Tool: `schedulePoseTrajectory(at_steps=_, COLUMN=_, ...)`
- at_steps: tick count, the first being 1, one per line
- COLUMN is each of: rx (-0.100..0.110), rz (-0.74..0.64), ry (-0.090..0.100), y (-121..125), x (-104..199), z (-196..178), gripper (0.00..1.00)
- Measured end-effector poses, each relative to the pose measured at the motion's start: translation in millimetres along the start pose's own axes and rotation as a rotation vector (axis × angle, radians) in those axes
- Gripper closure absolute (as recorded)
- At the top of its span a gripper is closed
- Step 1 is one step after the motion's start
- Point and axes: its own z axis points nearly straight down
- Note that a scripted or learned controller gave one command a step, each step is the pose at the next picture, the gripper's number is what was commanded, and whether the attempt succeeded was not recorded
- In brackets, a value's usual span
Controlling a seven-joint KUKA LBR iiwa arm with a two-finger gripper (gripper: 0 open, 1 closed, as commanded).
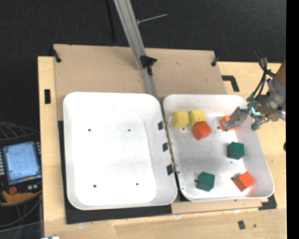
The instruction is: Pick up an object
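Now — right bin [249,193]: 2 yellow blocks [189,118]; 3 orange [201,130]; 2 green [234,150] | gripper [244,117]: spread apart

A dark floor [65,14] is seen across the upper part of the frame. A pale wooden bench [50,83] is set below it, covered at its top by a brown board [179,63]. A grey metal post [129,24] is slanted from upper centre.
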Motion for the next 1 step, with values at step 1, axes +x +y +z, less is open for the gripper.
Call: schedulePoseTrajectory(at_steps=1, rx=-0.004, rz=0.0, ry=-0.001, y=0.6, x=-0.1, z=-1.9, gripper=0.0)
